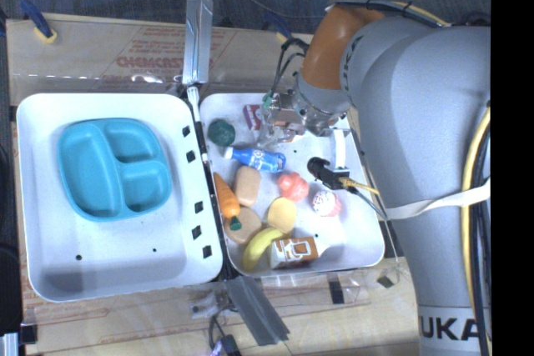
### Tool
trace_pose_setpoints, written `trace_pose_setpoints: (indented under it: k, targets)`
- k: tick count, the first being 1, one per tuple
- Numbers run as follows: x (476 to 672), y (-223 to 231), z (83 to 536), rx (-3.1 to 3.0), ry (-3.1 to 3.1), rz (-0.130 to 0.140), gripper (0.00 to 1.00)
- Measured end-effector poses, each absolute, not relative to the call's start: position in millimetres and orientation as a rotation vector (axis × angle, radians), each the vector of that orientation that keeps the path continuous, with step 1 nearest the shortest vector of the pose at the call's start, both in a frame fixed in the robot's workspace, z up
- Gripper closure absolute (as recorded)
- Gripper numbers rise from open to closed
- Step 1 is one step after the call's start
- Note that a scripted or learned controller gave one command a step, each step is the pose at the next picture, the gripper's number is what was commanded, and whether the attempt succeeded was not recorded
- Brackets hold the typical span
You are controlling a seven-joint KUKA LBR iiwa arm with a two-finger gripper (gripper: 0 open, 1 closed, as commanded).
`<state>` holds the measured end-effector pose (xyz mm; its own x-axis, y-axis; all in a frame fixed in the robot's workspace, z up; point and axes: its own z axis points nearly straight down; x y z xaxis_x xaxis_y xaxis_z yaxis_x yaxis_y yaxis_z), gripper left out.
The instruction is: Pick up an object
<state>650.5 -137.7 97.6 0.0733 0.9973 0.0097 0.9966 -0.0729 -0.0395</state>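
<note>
A: Camera view, left to right: the left bin (33,204) carries a blue divided tray (113,164). The right bin (367,250) carries the pick candidates: a dark green ball (221,132), a blue bottle (259,158), a carrot (226,196), a tan block (247,186), a banana (259,247), a yellow fruit (282,213), a small brown carton (294,251), a pink object (291,184) and a white-and-red ball (325,202)

B: Status of the hand (274,129)?

A: It hangs low over the upper part of the right bin, just above the blue bottle. Opening width cannot be determined; nothing is visibly clamped

B: Step in hand?

A: Judged as approach and descent, grasp not confirmed. The next move calls for centring on one item, probably the bottle, closing, then lifting straight up

B: Obstructions?

A: Items lie crowded and partly touching; the green ball and tan block sit near the bottle and may be nudged
</note>
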Motion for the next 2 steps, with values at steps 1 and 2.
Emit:
trace_pose_setpoints:
  k: [1,2]
  targets:
    - [632.6,-111.6,115.1,-1.753,-2.605,0.002,1.0]
    - [630.6,-111.1,114.3,-1.749,-2.596,0.006,0.0]
